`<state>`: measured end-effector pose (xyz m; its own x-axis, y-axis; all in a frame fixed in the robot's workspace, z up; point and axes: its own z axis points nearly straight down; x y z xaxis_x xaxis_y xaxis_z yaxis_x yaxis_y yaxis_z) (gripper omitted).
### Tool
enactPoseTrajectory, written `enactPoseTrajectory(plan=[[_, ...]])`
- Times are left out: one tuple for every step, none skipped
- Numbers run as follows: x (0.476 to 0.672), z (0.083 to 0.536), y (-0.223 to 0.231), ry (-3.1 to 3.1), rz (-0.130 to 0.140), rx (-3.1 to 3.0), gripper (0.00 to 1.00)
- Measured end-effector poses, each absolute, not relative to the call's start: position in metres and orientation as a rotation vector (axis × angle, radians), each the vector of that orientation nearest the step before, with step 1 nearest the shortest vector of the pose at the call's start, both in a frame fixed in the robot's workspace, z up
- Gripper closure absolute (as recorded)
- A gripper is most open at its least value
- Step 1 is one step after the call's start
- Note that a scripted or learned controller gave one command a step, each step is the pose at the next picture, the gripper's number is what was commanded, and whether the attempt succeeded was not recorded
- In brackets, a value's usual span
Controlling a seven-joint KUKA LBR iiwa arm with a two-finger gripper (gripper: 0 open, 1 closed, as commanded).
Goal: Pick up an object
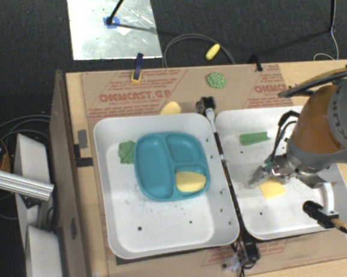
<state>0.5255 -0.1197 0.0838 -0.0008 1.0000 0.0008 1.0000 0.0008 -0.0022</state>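
Overhead, the bench carries a brown cardboard sheet [133, 91] printed "CHEMCAST GP" in red, upside down, with the same lettering partly visible at the right. On it sit two white bins. The left bin [124, 229] holds a blue divided plate [161, 166] with a yellow piece [190, 181] in its lower right compartment and a green leafy piece [126, 151] touching the plate's left edge. The right bin [253, 218] holds a green stick [254, 137] near its top and a yellow block [272, 189] near its middle. The gripper [268, 172] hangs just above that yellow block, at its upper edge; whether its jaws are spread or closed I cannot tell. Beyond the bins, a green knobbly ball [216, 80] rests on the cardboard.
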Motion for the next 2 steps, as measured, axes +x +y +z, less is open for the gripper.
enactPoseTrajectory(plan=[[0.528,0.095,-0.12,-2.227,-0.003,-2.221,1.0],[0.529,0.105,-0.12,-2.229,-0.006,-2.22,1.0]])
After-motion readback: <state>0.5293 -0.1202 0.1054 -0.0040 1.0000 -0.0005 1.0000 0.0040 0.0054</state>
